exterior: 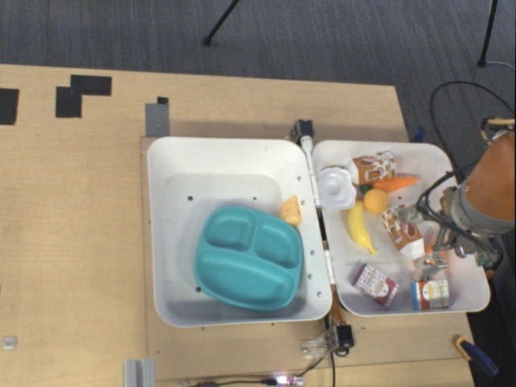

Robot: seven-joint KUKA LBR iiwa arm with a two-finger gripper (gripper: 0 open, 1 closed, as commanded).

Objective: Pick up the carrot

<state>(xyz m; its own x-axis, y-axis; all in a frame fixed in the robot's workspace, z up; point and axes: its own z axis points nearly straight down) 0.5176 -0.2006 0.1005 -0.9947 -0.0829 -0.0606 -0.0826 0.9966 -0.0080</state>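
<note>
Carrot (394,184) sits at the right bin's (463,301) far end touching the orange (374,201), gripper (439,256) hangs nearer, can't tell its state, so it'll probably snag the orange too.

Bright, even overhead light, no hard shadows. Soft shading inside the left bin (173,216) along its walls and under the teal tray (248,258). White bins close to blown out, mild glare on the right bin (463,301) floor. Overall slightly soft, low resolution; small package labels unreadable. Arm (488,192) at right edge looks blurred, possibly motion. Little visible edge distortion.
</note>
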